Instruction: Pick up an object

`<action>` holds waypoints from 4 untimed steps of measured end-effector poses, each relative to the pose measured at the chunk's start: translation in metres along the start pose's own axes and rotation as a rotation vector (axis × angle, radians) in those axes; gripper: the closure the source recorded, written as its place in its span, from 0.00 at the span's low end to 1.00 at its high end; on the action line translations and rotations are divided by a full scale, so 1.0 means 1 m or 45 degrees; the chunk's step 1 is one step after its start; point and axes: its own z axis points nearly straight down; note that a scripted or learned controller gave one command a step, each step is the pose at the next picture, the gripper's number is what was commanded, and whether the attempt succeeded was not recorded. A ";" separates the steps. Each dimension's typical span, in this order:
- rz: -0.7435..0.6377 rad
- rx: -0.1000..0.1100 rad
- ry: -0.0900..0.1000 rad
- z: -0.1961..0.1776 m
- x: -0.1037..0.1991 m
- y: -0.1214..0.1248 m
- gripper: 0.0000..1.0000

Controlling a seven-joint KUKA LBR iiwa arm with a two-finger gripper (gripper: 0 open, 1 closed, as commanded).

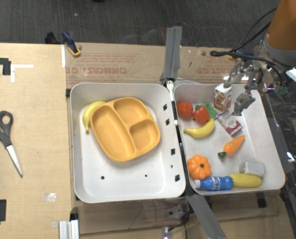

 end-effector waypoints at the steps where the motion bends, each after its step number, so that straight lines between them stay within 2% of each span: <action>1: 0.096 0.000 0.001 0.153 0.010 -0.015 0.00; 2: 0.061 0.002 -0.010 0.173 0.013 -0.046 0.00; 3: 0.121 0.000 -0.001 0.177 0.068 -0.078 0.00; 4: 0.171 -0.001 -0.025 0.172 0.134 -0.087 0.00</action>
